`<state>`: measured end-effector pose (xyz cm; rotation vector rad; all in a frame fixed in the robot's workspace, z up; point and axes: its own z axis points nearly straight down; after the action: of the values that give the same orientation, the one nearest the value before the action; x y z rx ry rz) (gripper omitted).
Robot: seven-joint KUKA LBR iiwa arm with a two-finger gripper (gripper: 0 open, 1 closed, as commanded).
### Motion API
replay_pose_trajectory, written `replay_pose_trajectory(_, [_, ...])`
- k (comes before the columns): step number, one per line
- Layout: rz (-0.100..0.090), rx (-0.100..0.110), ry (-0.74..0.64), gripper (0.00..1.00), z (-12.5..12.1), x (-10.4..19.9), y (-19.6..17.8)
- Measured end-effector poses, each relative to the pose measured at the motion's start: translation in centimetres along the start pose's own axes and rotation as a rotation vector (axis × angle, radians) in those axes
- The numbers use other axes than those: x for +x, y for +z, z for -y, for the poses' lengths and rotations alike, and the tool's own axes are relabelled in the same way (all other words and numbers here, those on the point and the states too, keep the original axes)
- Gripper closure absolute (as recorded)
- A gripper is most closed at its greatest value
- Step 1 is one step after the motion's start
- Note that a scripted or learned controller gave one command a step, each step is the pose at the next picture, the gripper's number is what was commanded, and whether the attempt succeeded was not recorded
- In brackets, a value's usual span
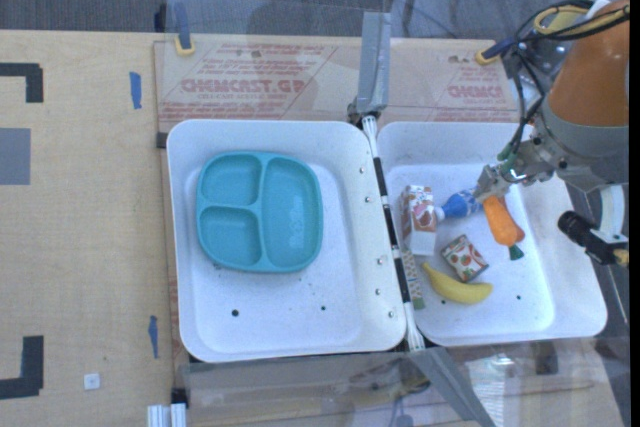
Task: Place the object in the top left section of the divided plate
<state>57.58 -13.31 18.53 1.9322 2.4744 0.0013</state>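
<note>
Teal plastic marks the divided plate (260, 213), which lies flat in the left bin (200, 315), toward that bin's far left part. It has three sections: two smaller ones on its left, one behind the other, and a larger one on its right. All three show bare teal.

Every loose object lies in the right bin (570, 305). A small carton (420, 212) with a red and white print lies nearest the divider between the bins. Right of it is a blue object (459, 206), and right of that an orange carrot (503, 222) with a green tip pointing toward the near side. Nearer the camera sits a small printed box (465, 258), tilted on a corner, and a yellow banana (456, 286) lies just beside it on the near side.

The grey arm with its orange band reaches in from the right over the right bin. The jaws (497, 177) hang just above the blue object and the top of the carrot; whether they are wide or narrow cannot be told, and nothing is seen held between them.

Both bins rest on the pale wooden bench (80, 215).
</note>
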Motion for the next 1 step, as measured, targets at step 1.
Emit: replay_pose_trajectory(1, [0.000,0.000,-0.015,1.00,-7.27,6.63,0.04])
